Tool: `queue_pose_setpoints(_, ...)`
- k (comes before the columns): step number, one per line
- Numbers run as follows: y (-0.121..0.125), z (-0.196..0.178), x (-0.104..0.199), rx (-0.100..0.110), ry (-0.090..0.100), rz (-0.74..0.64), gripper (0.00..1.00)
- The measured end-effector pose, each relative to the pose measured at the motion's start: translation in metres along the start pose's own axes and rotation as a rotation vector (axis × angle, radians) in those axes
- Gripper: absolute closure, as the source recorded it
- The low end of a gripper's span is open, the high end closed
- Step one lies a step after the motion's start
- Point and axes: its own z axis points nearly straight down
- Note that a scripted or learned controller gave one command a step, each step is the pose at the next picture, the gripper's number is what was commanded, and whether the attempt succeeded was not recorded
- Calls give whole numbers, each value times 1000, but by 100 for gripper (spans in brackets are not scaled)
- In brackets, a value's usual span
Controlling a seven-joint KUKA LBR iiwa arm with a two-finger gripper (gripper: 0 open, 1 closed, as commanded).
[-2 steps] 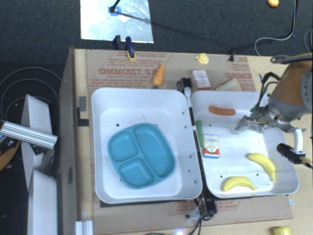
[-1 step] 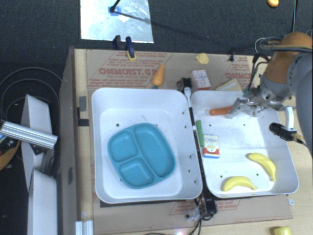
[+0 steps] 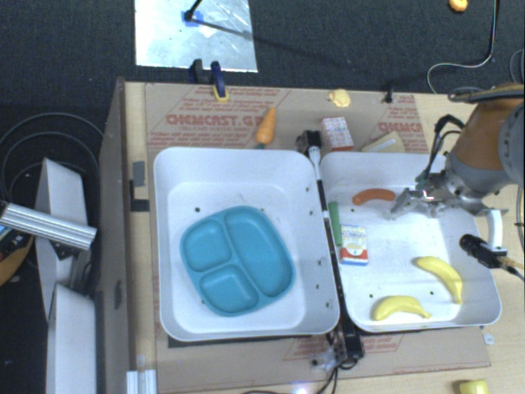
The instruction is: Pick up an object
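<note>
A: Start with the left bin (image 3: pixel 172 220). What sits in it?

B: A blue plastic tray (image 3: pixel 237 258), smooth and rounded, moulded into three compartments. It lies at the bin's centre, turned so one corner points toward 7 o'clock.

A: And the right bin (image 3: pixel 484 302)?

B: Four things on its glossy white floor. A sausage (image 3: pixel 374 196), reddish-orange and slightly curved, lies toward 11 o'clock. A small flat carton (image 3: pixel 353 244), white with a red lower edge, sits toward 9 o'clock, close to the wall shared with the left bin. Two yellow bananas: one banana (image 3: pixel 440 275) at about 4 o'clock, curved, and a second banana (image 3: pixel 399 308) at 6 o'clock, near the front wall.

A: Where is the arm?

B: It reaches in at 3 o'clock, grey with an orange band. The gripper (image 3: pixel 404 203), metallic and angular, is low over the bin at about 12 o'clock, just beside the sausage's right end. Whether its fingers are spread or closed I cannot tell; nothing is visibly between them.

A: Anything outside the bins?

B: On the brown printed cardboard behind them, an orange carrot (image 3: pixel 266 125) with a tapered shape at 12 o'clock of the left bin, and a small pinkish box (image 3: pixel 337 133) beside it. Further back lies a crinkled silvery sheet (image 3: pixel 194 23) on dark carpet.
</note>
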Motion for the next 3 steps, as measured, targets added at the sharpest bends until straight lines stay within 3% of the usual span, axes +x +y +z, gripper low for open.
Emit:
queue_pose_setpoints(1,-110,1,-1,4,3,3,0)
queue_pose_setpoints(2,-104,-10,-1,-7,-1,-2,100)
queue_pose_setpoints(3,-104,-10,-1,-7,0,-2,0)
